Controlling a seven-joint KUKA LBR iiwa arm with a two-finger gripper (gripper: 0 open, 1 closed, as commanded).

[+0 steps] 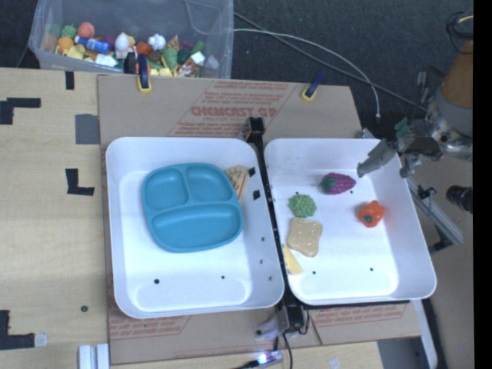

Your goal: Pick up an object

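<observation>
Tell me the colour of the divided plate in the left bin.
Light blue divided plate, seen in the camera view.

My bench (46,229) is pale wood with black marks. On it I see a cardboard sheet (231,106), my landmark here. Two white bins sit side by side on the cardboard: the left bin (127,229) and the right bin (400,267), touching along the middle. Just behind the cardboard's far left corner stands a clear tub (207,29) of small toys.
</observation>
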